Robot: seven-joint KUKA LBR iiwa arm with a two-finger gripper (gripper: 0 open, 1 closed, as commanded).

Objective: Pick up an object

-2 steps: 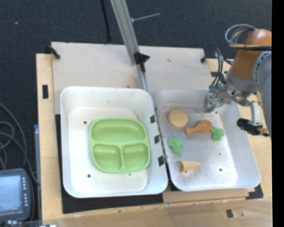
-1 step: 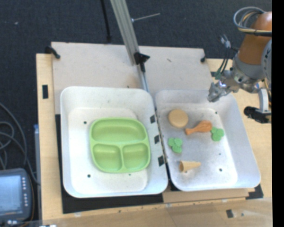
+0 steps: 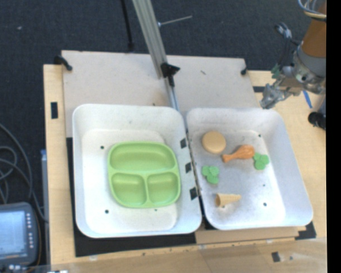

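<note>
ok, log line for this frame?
gripper: above right bin's far right corner, nothing held | right bin: bun, drumstick, cone, two green pieces | left bin: green tray

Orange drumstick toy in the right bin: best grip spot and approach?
Take the drumstick at its thin handle end, which points left toward the round tan bun. Come straight down with the fingers across the shaft. The fat end nearly touches a green piece, so that end is crowded. The gripper sits above the bin's far right corner.
</note>
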